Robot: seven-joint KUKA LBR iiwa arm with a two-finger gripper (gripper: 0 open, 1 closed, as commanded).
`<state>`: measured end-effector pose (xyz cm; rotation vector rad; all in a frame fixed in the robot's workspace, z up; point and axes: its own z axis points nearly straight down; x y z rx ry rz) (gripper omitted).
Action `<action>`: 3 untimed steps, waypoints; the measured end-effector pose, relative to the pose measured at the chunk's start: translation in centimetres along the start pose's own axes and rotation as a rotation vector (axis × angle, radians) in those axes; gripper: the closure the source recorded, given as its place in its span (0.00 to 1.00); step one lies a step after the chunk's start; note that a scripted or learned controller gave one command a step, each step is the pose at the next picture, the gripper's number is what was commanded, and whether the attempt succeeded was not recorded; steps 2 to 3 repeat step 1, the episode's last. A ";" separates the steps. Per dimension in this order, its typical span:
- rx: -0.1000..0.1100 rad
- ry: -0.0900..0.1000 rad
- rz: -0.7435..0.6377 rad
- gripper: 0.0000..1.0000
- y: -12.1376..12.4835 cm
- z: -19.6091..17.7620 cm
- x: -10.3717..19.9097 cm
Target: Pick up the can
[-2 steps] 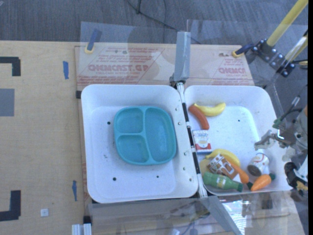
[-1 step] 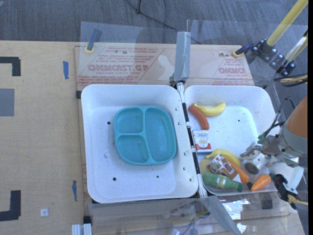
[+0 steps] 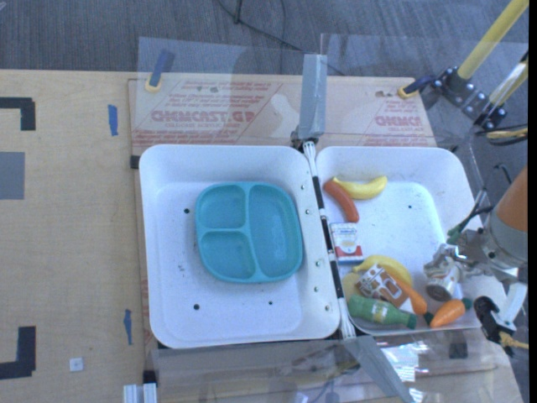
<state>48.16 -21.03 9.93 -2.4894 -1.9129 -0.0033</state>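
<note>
The can (image 3: pixel 437 291) is a small grey cylinder with a dark top. It stands near the front right corner of the right bin (image 3: pixel 419 168), beside an orange carrot (image 3: pixel 447 312). My gripper (image 3: pixel 445 266) reaches in from the right and hangs just above and behind the can, very close to it. The metal wrist parts hide whether it touches the can.
The left bin (image 3: pixel 168 175) holds a teal divided plate (image 3: pixel 249 231). In the right bin lie a banana (image 3: pixel 362 186), a red sausage (image 3: pixel 341 200), a small carton (image 3: pixel 346 241), a second banana (image 3: pixel 388 266), a snack box (image 3: pixel 379 285) and a green bottle (image 3: pixel 382 311).
</note>
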 end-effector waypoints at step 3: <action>0.002 -0.003 0.068 1.00 2.6 -9.5 8.4</action>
